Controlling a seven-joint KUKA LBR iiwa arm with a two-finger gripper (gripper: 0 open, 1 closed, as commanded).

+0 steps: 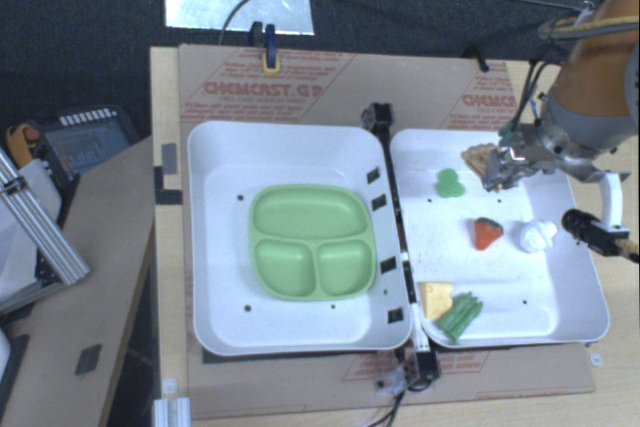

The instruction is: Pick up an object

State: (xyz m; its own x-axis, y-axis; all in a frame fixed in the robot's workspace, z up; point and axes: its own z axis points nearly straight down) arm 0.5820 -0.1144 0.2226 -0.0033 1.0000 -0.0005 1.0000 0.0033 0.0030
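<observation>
- The bench carries 2 white bins side by side: the left bin (215, 215) holds a green divided tray (310, 241), lying flat in the middle.
- The right bin (580, 315) holds the loose pieces, spread apart so each can be reached alone: a green piece (449, 182), a red strawberry-like piece (487, 233), a white piece (536, 235), a yellow wedge (436, 299) touching a green bundle (460, 314), and a tan piece (479, 157) by the far wall.
- The gripper (500, 177) hangs low over the far part of the right bin, just beside the tan piece, probably its target.
- Whether the pincer is apart or together, I cannot tell; nothing visibly sits in it.
</observation>
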